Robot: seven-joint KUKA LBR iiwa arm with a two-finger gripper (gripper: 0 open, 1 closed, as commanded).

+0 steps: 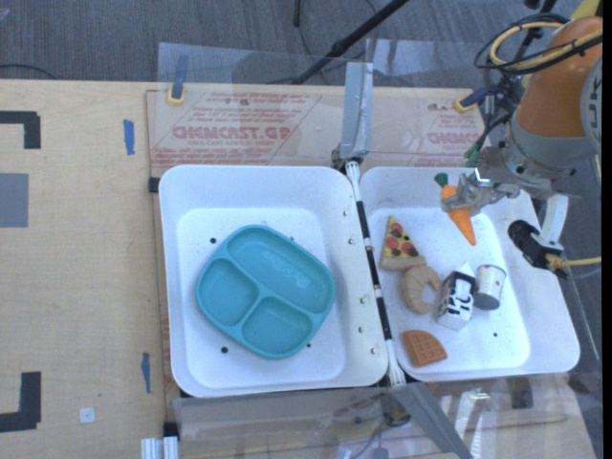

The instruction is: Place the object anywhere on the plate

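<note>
While the gripper (475, 191) is seen at the far edge of the right bin (555, 347), its fingers are closed on the carrot (461, 216), which hangs from them, orange tip down, over the bin floor. The carrot is judged a light, stiff toy with a smooth, tapering body that could slip, so a hold near the thick green-topped end is favoured. The plate (266, 291) is found in the middle of the left bin (182, 352).

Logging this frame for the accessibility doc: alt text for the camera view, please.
The grey arm's hand hangs over the right white bin at an orange toy carrot, near a pizza slice toy, a beige bagel, a small white can and a waffle piece. The left white bin holds a teal divided plate.
</note>
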